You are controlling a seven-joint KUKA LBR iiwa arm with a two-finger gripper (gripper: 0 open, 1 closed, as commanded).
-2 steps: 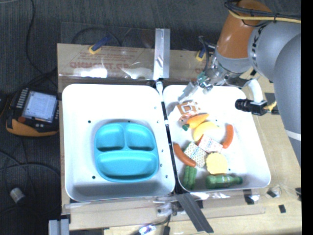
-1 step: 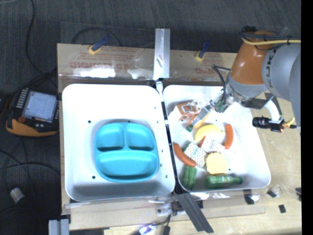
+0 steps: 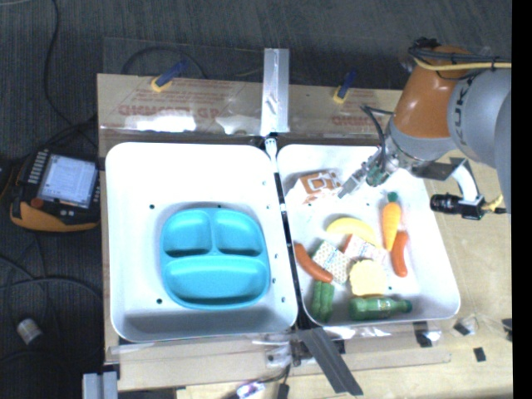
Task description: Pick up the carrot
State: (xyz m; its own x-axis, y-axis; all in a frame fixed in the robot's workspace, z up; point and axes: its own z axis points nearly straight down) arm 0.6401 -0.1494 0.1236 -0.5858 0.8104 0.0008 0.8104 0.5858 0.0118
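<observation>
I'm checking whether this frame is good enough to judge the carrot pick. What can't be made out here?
- Gripper fingers: too small and blurred in the camera view to tell open from shut.
- Carrot: whether it touches the red sausage beside it is unclear.
- Yellow banana: its lower edge is hidden by the packets piled against it.

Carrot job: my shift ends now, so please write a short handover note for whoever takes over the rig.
Gripper: over the upper part of the right bin, nothing between its fingers, up and left of the carrot.
Carrot: lies in the right bin, just above a red sausage and right of the banana.
Done: nothing picked yet.
Left: move over the carrot, descend, grasp, lift.
</observation>
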